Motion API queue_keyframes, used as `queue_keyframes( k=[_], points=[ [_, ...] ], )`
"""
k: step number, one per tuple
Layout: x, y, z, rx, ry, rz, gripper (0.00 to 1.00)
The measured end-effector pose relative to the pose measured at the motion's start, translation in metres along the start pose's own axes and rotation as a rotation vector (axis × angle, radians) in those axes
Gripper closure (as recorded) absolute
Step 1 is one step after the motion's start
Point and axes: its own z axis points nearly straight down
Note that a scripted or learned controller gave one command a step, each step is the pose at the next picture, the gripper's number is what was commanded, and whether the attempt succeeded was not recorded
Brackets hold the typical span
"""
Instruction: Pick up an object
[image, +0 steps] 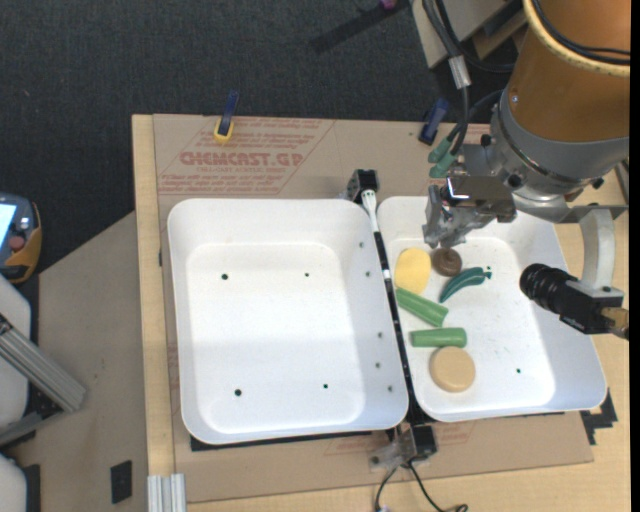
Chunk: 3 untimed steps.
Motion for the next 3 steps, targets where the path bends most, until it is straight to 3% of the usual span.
queue_keyframes(
  k=[3],
  points=[
    [0.005,0.002,-0.027,0.001,-0.001,-0.008,1.0]
  ],
)
